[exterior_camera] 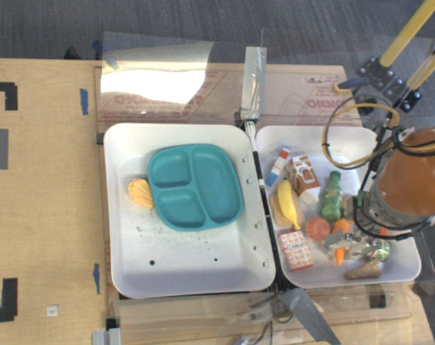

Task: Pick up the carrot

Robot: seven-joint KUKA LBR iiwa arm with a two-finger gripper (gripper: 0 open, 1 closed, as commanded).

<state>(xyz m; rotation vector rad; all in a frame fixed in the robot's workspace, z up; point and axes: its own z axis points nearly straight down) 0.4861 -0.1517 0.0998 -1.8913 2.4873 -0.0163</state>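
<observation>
A: Camera view, carrot first. We see the small orange carrot low in the right white plastic bin, near its front right corner, partly under the arm's wrist.

B: Agreed. We put the two-finger gripper right over that spot, but the grey arm with the orange band covers the fingers. We cannot tell how far they are spread or whether anything sits between them.

A: Same here, cannot tell. Neighbours: a round red tomato-like toy just left of the carrot, a green plastic bottle above it, a yellow banana further left.

B: We also log a red and white carton lying at the front left of that bin, a small brown and white carton and a white tube with a blue and red end toward the back. A brown lumpy item lies by the front wall, just right of the carrot.

A: Left white bin: a teal plastic divided plate in the middle, a yellow-orange shell-shaped toy touching its left edge.

B: Both bins sit side by side on the tan bench.
</observation>
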